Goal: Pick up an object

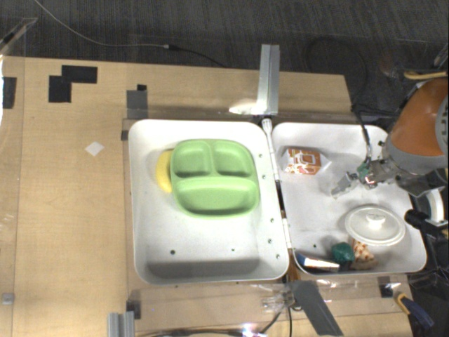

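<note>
I see a tan wooden bench (63, 209) on dark carpet, bearing two white bins: the left bin (147, 244) holds one green divided tray (212, 176) lying over one yellow object (163, 172); the right bin (309, 237) holds one orange-and-white packet (303, 161), one white round lid (374, 225), one teal object (343, 253) and a tan piece (362, 253) beside it at the front wall. The gripper (349, 182) hangs above the right bin between packet and lid, holding nothing I can see; whether its pincer is wide or narrow I cannot tell.

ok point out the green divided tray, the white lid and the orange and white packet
green divided tray (212, 177): camera view, left bin, on the tray's middle ridge
white lid (374, 226): camera view, right bin, beside its centre knob
orange and white packet (303, 161): camera view, right bin, on the packet's printed face
</note>
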### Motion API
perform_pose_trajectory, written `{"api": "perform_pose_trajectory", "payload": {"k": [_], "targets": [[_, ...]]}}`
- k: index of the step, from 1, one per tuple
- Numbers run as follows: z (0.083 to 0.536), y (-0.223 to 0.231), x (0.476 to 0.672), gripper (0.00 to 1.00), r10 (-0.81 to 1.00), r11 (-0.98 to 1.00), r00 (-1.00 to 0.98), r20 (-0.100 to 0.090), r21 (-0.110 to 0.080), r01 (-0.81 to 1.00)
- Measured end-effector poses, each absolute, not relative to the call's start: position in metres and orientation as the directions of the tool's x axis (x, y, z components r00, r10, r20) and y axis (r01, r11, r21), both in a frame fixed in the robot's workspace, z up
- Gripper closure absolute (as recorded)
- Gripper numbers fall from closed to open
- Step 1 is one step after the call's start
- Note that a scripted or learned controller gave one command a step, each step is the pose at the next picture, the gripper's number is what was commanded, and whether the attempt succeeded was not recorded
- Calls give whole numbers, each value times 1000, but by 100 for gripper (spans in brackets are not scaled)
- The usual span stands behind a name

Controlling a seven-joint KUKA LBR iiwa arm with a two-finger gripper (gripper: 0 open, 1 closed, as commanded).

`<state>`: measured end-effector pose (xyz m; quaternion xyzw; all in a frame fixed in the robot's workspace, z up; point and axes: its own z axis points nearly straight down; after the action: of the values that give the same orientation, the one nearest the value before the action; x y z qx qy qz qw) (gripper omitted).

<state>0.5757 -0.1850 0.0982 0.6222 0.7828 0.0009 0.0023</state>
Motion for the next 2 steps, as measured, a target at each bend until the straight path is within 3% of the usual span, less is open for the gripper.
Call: {"api": "perform_pose_trajectory", "payload": {"k": [1,2], "targets": [[175,-206,535,0,950,313,-313,-4,6,950],[121,-162,535,0,913,407,-407,-2,4,913]]}}
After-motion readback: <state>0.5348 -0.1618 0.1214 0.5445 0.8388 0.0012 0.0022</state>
